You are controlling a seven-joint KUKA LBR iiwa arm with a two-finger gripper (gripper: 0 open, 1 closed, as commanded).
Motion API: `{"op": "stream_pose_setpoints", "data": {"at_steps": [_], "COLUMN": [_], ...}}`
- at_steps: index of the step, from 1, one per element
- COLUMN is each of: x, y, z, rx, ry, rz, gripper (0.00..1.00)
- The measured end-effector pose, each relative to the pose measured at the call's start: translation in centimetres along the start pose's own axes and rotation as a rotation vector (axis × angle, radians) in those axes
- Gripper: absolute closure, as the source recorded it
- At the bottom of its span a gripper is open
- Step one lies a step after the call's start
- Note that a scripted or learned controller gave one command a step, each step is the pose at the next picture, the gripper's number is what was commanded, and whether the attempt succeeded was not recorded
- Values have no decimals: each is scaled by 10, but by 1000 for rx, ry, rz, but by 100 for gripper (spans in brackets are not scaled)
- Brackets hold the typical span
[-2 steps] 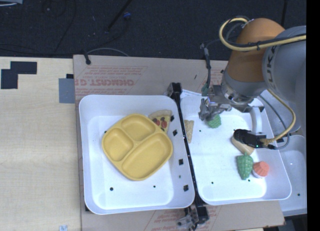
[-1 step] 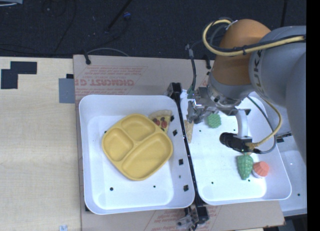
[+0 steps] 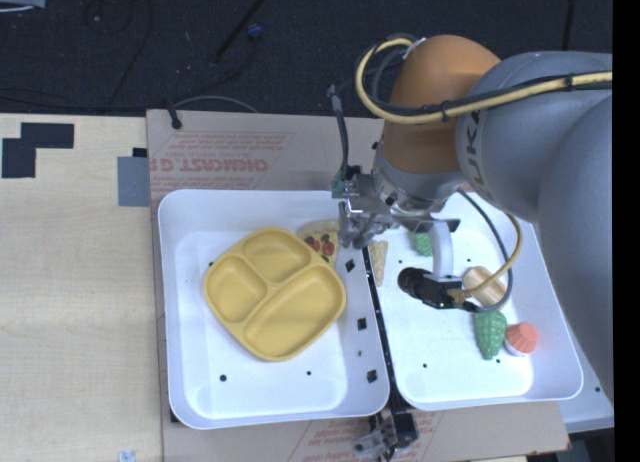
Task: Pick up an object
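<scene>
Entry: tool [image 3: 360, 218], hanging over the shared wall [image 3: 372, 300] between the bins; its opening and any load cannot be told.
Nearest object: red-spotted toy piece [image 3: 320, 243], lying in the left bin [image 3: 165, 300], just beside the yellow tray [image 3: 275, 295].
Risk: a descent here is likely catching the wall or tray and knocking the piece aside.

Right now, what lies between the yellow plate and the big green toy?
Only the bins' meeting rims and bare white floor, per the camera view.

Left white bin [image 3: 200, 390] touching right white bin [image 3: 450, 360], both on printed cardboard [image 3: 230, 150].
</scene>
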State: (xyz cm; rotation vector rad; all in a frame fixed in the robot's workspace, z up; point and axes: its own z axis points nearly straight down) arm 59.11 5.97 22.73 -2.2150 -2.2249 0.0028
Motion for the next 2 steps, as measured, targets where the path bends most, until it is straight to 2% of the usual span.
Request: {"op": "stream_pose_setpoints", "data": {"at_steps": [1,2], "x": [50,48], "y": [-3,-3], "z": [11,11], "rx": [3,3], "ry": [0,-1], "rz": [0,3], "gripper": [100,0]}}
